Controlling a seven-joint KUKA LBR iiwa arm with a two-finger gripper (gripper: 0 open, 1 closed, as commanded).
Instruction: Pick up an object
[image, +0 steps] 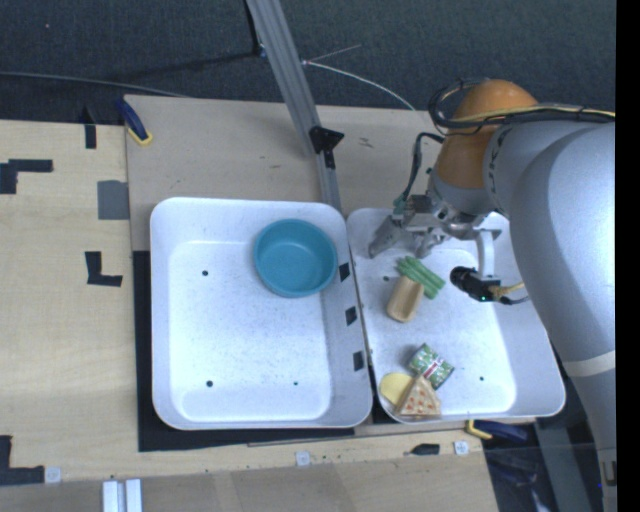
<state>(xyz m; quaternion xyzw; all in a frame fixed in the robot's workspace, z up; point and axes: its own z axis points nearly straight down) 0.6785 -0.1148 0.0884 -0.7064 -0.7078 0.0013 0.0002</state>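
Objects in right bin: tan cylinder, green piece, pizza slice. Gripper above them, fingers spread, holding nothing. Blue bowl occupies left bin.

single fixed camera above bench, looking down at slant on both bins.
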